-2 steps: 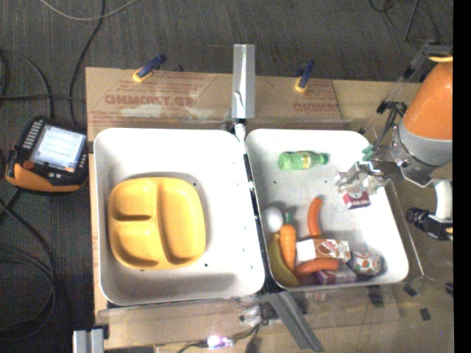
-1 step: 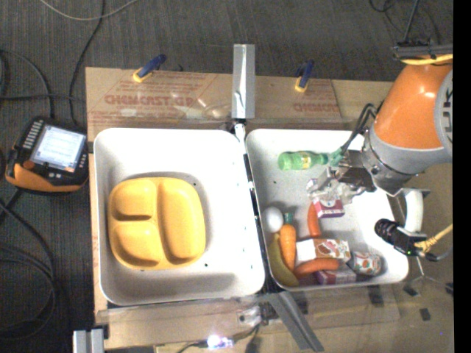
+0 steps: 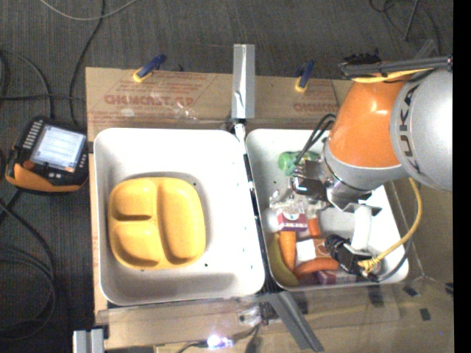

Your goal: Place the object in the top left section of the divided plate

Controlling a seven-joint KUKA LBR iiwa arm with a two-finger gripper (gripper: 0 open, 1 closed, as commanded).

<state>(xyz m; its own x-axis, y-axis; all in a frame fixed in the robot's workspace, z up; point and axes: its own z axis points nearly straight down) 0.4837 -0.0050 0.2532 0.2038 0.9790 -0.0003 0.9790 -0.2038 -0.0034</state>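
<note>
A yellow divided plate (image 3: 156, 221) lies in the left bin (image 3: 118, 142), with two small sections on its left and one long section on its right. The arm's orange and grey wrist (image 3: 375, 134) hangs over the right bin (image 3: 259, 168). My gripper (image 3: 298, 204) reaches down among a pile of small items there. Under it lie a white and red carton (image 3: 292, 219), an orange carrot-like piece (image 3: 288, 250), a yellow banana (image 3: 276, 265) and a reddish piece (image 3: 316, 268). A green item (image 3: 288, 160) lies at the back of that bin. The wrist hides the fingers.
A black and orange teach pendant (image 3: 50, 155) lies off the bench at the left. A metal post (image 3: 243, 79) stands behind the wall between the bins. Blue and yellow clamps (image 3: 149, 67) hold the cardboard backing. Cables trail by the right bin's front corner (image 3: 375, 259).
</note>
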